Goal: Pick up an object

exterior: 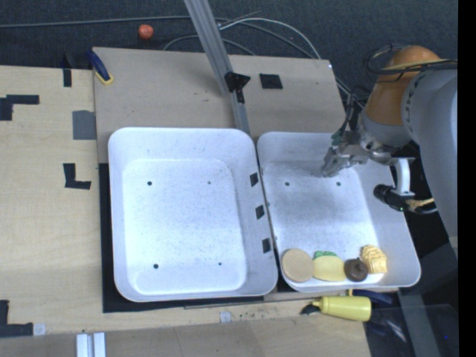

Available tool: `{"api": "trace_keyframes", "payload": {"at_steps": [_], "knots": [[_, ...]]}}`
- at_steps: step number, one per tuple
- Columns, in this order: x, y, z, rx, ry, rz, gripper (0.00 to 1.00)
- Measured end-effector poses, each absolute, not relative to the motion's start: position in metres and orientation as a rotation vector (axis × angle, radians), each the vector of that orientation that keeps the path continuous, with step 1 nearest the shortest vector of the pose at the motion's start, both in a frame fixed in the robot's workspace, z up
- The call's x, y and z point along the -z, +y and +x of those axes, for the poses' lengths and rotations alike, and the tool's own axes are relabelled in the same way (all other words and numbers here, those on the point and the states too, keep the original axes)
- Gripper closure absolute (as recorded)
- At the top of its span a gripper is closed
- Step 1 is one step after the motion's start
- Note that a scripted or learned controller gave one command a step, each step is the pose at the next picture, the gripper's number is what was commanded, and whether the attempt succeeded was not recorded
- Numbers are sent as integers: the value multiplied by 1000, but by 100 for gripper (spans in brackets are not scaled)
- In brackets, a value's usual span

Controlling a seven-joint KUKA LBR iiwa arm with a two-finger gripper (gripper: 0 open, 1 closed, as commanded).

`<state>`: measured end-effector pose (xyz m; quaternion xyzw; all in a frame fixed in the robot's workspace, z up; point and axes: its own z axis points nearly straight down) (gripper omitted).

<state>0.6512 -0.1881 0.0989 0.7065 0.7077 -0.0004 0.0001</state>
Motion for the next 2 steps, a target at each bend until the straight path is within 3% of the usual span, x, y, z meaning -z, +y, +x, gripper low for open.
{"api": "trace_keyframes", "payload": {"at_steps": [2], "knots": [[-199, -178, 649, -3, 2220, 2219, 100]]}}
